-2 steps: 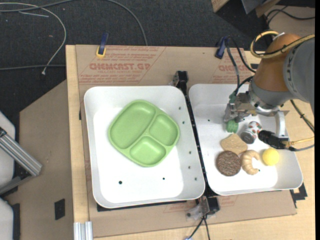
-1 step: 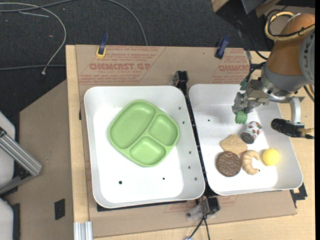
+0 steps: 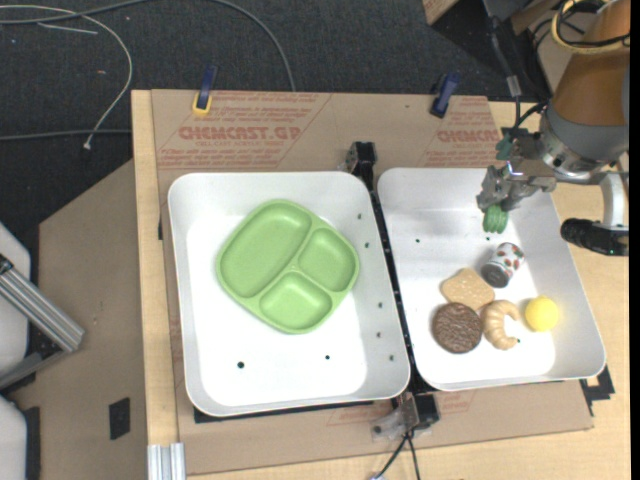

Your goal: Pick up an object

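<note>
Currently the jaws [image 3: 495, 215] hang over the upper middle of the right bin [image 3: 430, 200], and whether they stand apart or together I cannot tell. Nearest is the small round speckled object [image 3: 503, 265], just below them toward the camera; the cracker [image 3: 467, 288], cookie [image 3: 457, 327], croissant [image 3: 501, 324] and yellow ball [image 3: 541, 313] lie farther down.

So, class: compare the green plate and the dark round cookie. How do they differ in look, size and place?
1. The plate is light green; the cookie is dark brown.
2. The plate is far larger than the cookie.
3. The plate has three compartments; the cookie is a plain disc.
4. The plate lies alone in the left bin; the cookie lies in the right bin among other items.
Both lie flat.
</note>
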You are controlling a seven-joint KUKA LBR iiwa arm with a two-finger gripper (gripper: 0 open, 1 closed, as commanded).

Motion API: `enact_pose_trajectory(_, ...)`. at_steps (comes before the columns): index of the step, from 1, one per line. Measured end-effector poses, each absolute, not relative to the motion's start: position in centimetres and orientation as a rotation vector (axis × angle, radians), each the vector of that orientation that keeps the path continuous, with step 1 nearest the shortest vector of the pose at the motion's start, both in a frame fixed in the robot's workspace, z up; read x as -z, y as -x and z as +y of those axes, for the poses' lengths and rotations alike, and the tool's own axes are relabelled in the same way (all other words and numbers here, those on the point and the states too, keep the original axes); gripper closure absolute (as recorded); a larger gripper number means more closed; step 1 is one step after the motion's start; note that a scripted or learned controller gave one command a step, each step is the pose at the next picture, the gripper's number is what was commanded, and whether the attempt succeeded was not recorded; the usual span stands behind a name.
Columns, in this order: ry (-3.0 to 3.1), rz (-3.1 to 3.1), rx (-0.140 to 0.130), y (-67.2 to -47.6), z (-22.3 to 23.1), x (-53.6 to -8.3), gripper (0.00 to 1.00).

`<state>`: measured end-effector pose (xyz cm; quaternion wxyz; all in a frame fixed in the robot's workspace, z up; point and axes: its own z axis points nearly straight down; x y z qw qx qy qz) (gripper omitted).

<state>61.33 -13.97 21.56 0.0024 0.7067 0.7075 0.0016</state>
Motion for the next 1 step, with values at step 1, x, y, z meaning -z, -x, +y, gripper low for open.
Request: enact_pose_trajectory(1, -2.219, 2.230, -0.001, -60.46, -9.02, -20.96, 1.00)
